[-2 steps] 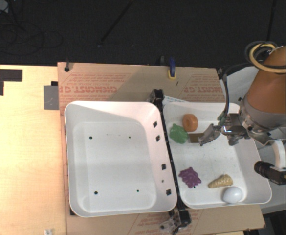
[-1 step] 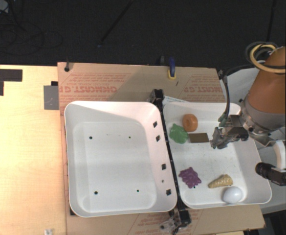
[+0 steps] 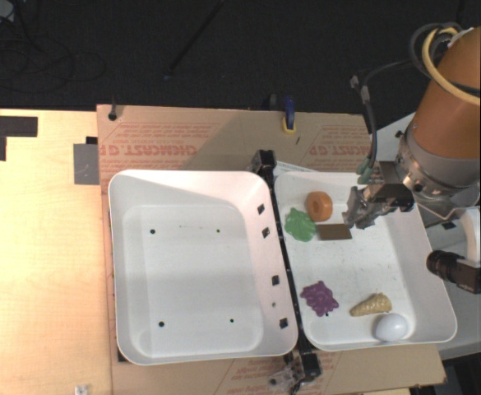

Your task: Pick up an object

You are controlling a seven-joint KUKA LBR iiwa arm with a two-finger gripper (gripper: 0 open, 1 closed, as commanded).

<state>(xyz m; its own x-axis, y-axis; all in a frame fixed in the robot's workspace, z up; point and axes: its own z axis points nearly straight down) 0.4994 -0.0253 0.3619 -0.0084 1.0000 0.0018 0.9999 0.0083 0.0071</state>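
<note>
- Nearest the camera, at the lower edge of the right bin [image 3: 437,323], lie a white ball [image 3: 390,327], a tan cone-shaped piece [image 3: 372,305] just beside it, and a purple lumpy toy [image 3: 319,297] a little to the left.
- Further back in the same bin sit a green piece [image 3: 299,225] and an orange ball [image 3: 320,205], close together, with a flat brown block [image 3: 333,232] just beside the green one.
- The left bin [image 3: 133,220] stands alongside, its wall touching the right bin's along the middle; both rest on cardboard on the table [image 3: 34,262].
- The tool [image 3: 362,211] hangs low over the far half of the right bin, next to the orange ball and above the right end of the brown block.
- Whether it is wide or narrow I cannot tell: the tips are dark and blurred against the bin, and nothing can be made out between them.
- Step in hand, as I judge it: the approach to a grasp, with no object lifted yet.
- The likeliest target is the brown block or the orange ball, though which one is unclear from this slant.
- The next move calls for centring over a single piece, coming down without nudging the neighbours, closing, then lifting straight up.
- The crowding of green, orange and brown pieces makes a clean grip harder.
</note>
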